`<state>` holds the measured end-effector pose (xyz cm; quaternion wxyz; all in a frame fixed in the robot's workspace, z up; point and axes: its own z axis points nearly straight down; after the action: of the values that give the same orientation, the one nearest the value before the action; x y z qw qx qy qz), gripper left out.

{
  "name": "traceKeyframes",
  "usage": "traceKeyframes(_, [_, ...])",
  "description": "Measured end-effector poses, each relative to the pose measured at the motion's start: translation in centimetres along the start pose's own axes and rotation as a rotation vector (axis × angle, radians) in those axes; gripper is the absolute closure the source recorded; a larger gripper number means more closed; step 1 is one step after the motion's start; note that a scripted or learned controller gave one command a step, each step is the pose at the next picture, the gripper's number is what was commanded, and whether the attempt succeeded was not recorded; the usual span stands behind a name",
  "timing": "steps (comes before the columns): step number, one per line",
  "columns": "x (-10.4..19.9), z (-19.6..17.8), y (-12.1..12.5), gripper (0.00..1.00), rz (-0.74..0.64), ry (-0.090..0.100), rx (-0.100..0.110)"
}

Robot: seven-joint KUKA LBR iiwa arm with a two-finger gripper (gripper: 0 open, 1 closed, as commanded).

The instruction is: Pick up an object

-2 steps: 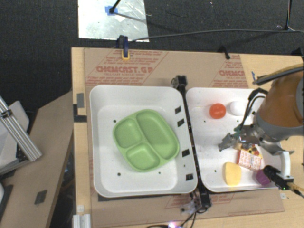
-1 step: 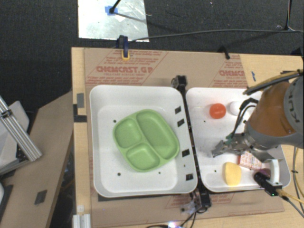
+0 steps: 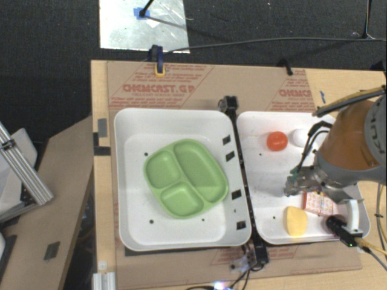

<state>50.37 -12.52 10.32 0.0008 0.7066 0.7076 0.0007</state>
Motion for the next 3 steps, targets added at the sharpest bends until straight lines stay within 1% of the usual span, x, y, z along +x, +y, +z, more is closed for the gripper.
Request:
traceKeyframes(1, [-1.1, -5.4, -0.1, 1.00, 0.002, -0.002, -0.005])
traceKeyframes(3, [-0.9, -18.2, 0.3, 1.00, -0.003, -0.002, -0.008])
